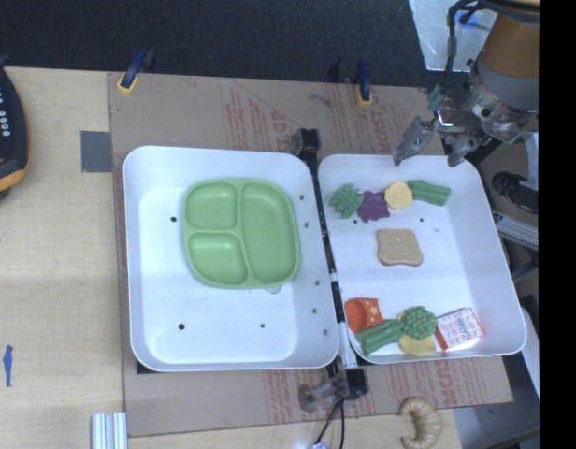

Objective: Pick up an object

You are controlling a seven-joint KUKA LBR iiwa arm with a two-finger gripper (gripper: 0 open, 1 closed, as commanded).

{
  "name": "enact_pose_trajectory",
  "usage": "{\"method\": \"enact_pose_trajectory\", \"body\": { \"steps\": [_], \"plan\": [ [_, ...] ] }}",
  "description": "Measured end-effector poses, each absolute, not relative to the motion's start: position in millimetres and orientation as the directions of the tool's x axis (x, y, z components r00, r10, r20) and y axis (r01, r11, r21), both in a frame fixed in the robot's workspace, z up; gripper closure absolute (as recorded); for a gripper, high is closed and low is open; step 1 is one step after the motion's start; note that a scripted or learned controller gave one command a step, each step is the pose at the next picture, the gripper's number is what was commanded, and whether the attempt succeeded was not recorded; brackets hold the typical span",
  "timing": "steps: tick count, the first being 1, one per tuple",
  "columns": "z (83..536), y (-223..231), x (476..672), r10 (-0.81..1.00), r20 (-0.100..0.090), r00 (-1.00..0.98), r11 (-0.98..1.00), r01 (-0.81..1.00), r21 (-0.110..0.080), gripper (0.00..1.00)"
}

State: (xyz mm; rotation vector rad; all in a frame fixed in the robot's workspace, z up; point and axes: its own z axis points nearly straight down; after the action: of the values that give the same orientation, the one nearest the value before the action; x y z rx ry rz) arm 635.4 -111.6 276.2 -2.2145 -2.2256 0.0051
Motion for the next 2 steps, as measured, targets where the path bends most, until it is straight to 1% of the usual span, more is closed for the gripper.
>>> {"method": "enact_pose_trajectory", "body": {
  "steps": [1, 2],
  "plan": [
    [168.7, -98.6, 570.9, 1.000, 0.002, -0.004, 0.005, 1.000, -0.019, 0.00],
    [96.3, -150.1, 632.5, 1.000, -0.003, -0.003, 0.003, 1.000, -0.002, 0.00]
  ]
}}
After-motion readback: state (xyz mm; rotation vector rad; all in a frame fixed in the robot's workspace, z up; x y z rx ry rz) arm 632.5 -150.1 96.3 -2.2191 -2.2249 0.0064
